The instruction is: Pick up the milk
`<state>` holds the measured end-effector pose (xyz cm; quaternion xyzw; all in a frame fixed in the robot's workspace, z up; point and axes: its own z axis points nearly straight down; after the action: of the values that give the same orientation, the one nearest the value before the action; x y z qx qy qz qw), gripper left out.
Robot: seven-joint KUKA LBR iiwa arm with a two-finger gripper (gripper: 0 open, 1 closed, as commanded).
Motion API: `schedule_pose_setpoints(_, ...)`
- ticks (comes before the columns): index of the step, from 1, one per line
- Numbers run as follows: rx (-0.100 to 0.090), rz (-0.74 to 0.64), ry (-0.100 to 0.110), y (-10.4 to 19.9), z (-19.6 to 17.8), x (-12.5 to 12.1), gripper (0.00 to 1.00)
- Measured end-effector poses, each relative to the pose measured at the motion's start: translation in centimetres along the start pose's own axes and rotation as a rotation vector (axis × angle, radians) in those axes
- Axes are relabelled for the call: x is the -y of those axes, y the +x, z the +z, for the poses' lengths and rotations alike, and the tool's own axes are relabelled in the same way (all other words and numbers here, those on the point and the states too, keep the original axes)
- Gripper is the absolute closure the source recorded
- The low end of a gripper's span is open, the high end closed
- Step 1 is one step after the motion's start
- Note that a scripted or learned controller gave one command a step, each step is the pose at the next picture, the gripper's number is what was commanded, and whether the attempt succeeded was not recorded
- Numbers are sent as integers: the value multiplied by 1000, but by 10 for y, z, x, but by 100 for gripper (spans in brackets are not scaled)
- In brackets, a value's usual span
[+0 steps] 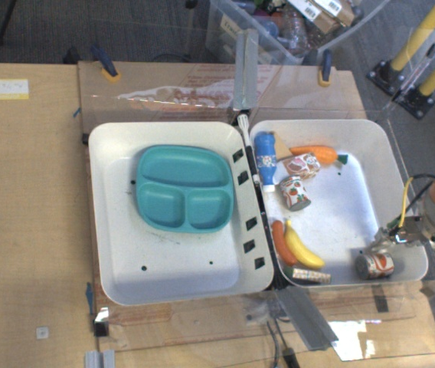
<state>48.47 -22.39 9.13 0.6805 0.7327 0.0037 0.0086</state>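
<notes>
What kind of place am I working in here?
Probably a robotics lab: two white bins clamped to a bench, toy food like a banana, and a clear tub of spare props behind.

Wooden bench (pixel 26 205), two white bins (pixel 114 274) side by side; clamps (pixel 109 70) at back

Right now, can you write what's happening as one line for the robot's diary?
step: reaching | pincer: right bin's near right corner, beside small red-and-white can | white milk carton: mid-bin, untouched | teal divided plate: left bin
</notes>
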Motion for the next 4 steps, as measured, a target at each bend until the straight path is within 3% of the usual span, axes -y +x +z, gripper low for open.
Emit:
schedule_pose_setpoints(1,-1,4,0,0,0,0,0)
schedule_pose_setpoints(2,0,8,-5,-2,-10,0,100)
schedule_pose_setpoints(3,-6,196,17,67,-92,-27,100)
schedule_pose_setpoints(4,-5,196,17,68,-92,-27,0)
